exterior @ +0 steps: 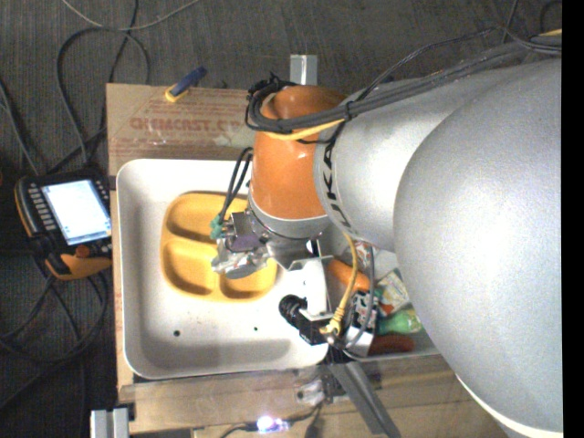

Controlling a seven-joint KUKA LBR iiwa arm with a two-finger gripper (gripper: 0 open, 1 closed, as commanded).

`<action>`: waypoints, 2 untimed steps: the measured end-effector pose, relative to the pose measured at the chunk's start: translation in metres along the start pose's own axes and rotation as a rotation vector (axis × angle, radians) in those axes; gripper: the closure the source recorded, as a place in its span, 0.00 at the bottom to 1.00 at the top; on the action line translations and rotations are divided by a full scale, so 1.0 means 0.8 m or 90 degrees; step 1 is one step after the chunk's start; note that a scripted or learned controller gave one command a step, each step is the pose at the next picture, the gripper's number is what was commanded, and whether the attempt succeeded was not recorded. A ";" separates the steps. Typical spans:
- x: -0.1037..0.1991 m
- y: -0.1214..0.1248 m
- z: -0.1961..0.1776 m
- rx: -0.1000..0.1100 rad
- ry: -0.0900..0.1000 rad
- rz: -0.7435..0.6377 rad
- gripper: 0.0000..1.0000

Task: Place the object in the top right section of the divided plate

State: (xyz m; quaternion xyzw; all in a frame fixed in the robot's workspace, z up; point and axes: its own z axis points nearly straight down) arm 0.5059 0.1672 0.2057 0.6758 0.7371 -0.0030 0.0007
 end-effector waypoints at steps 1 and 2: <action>0.028 0.051 -0.048 0.000 0.001 0.039 1.00; -0.005 0.034 0.005 0.001 0.000 -0.002 1.00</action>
